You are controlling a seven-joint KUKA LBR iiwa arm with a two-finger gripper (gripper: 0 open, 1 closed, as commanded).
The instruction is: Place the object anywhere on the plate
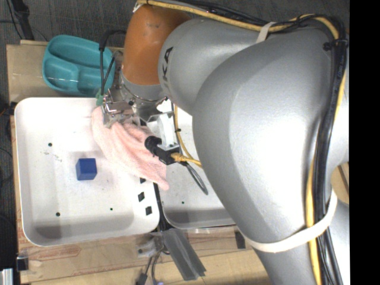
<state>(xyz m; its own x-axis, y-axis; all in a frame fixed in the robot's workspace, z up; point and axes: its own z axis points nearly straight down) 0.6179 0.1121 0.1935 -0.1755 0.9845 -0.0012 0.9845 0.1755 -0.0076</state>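
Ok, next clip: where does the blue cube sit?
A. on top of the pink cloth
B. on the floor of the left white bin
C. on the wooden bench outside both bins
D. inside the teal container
B: the blue cube rests on the bare floor of the left white bin, apart from the pink cloth to its right and from the teal container beyond the bin's far edge.

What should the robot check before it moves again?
1. Pink cloth hangs from the tool: ok.
2. How firmly the tool holds it: cannot tell.
3. Plate in sight to aim for: cannot tell, the arm covers much of the right bin.
4. Blue block lies apart from the cloth in the left bin: ok.
5. Teal container sits outside the bins: ok.
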